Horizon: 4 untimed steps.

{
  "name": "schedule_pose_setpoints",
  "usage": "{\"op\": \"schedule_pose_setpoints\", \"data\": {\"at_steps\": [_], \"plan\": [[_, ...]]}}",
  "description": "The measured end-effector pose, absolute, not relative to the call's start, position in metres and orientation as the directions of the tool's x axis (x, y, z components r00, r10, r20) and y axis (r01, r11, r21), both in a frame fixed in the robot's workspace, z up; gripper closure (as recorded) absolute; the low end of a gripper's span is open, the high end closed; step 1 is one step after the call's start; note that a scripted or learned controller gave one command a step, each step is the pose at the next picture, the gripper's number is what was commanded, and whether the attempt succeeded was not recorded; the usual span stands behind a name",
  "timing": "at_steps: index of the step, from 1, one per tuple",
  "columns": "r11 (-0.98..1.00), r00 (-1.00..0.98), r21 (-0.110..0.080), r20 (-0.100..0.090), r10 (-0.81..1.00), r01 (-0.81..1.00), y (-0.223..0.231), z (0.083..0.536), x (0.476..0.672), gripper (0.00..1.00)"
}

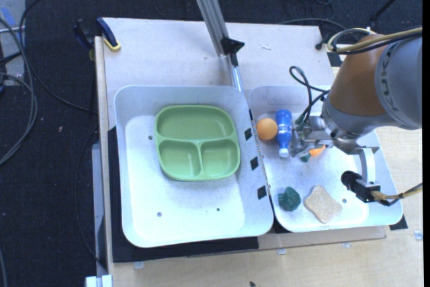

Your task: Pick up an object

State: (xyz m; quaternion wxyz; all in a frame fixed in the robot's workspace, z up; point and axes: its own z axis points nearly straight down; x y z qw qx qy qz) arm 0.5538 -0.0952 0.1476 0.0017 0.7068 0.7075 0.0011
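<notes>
We see the grey arm with its orange band [363, 80] reaching in from the right over the right-hand shallow white bin [386, 208], its two-finger gripper [304, 143] low beside a blue plastic bottle with a white cap [283, 129] and a small orange piece [316, 152]. Just left of the bottle sits a round orange ball [267, 128], and nearer the front lie a dark green lumpy object [289, 199] and a tan bread-shaped slice [323, 203]. The left-hand white bin [134, 212] holds a pale green three-compartment plastic plate [198, 142].
</notes>
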Motion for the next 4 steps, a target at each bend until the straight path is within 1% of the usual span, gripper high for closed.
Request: {"op": "schedule_pose_setpoints", "data": {"at_steps": [2,3,4], "plan": [[0.003,-0.003,0.007,-0.001,1.000,1.000,-0.081,0.259,0.545,1.00],[0.008,-0.008,0.000,0.002,1.000,1.000,-0.027,0.259,0.533,1.00],[0.008,-0.008,-0.001,0.002,1.000,1.000,0.022,0.259,0.527,1.00]]}}
